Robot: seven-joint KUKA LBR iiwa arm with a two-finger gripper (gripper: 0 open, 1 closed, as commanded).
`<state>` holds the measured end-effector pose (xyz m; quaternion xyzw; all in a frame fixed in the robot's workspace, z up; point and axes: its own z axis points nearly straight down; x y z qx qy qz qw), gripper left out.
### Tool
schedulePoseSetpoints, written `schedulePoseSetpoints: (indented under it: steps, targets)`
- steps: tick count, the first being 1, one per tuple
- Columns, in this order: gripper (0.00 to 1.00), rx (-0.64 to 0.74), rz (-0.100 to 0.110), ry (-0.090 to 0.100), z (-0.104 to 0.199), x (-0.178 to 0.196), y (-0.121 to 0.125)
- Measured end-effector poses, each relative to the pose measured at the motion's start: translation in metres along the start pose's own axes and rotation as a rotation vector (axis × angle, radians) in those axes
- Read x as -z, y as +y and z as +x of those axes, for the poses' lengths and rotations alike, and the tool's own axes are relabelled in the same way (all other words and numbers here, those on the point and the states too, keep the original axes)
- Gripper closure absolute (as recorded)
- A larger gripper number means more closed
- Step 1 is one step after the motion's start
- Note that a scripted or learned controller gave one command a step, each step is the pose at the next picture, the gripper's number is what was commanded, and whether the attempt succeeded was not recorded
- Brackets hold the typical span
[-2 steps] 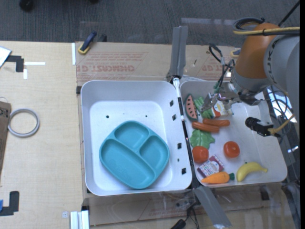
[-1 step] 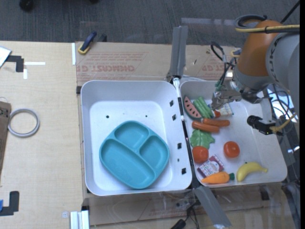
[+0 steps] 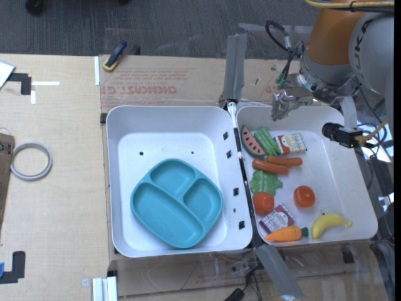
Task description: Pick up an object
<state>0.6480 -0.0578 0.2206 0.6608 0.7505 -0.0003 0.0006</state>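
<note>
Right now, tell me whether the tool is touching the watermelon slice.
Apart. The camera view shows the tool up near the right bin's far rim, with bare white bin floor between it and the watermelon slice.

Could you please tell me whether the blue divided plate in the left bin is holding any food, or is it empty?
Empty. The blue divided plate lies flat in the left bin, all three compartments showing bare blue.
</note>
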Motion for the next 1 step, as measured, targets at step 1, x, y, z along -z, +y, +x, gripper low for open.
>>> schedulePoseSetpoints:
  steps: [1]
  targets:
    - [1.0, 0.07, 0.002, 0.0, 0.0004, -0.029, 0.0109]
